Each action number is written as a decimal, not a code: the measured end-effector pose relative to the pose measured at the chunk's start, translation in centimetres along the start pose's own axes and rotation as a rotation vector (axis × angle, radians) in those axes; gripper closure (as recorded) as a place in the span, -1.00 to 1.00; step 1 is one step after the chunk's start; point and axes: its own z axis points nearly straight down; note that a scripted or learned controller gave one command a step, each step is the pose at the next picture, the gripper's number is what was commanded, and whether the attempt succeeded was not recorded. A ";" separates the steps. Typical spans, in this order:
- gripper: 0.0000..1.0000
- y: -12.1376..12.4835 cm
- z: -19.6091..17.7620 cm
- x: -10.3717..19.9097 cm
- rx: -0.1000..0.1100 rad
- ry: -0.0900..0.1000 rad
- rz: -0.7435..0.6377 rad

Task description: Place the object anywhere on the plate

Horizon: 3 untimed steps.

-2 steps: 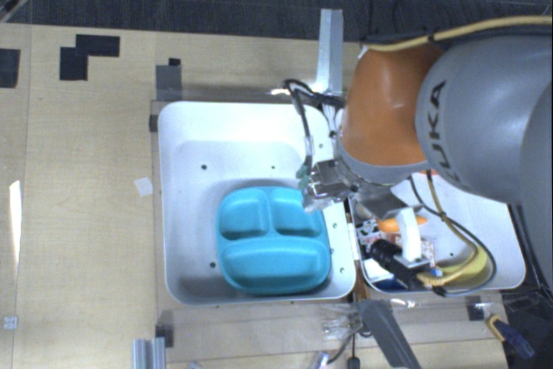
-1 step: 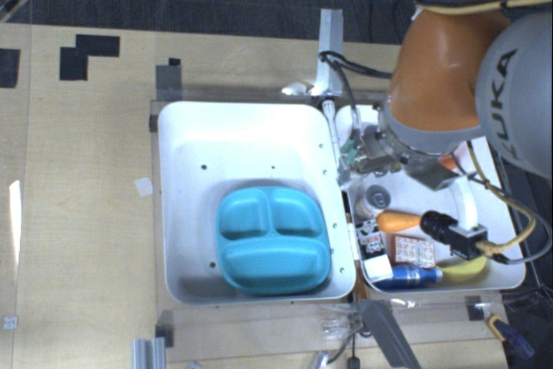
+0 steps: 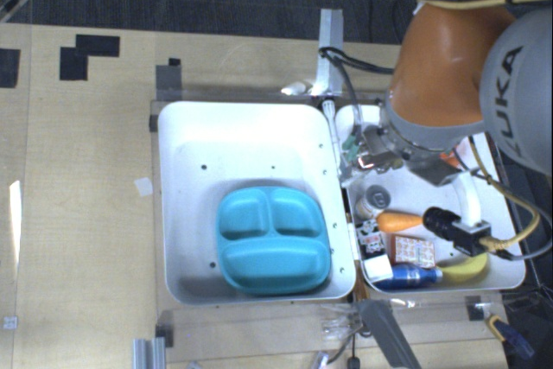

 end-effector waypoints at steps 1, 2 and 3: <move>1.00 2.8 2.0 -4.2 -0.002 0.000 -0.083; 1.00 1.2 8.6 5.2 0.001 0.001 -0.088; 1.00 -1.3 2.5 1.1 -0.003 0.000 -0.147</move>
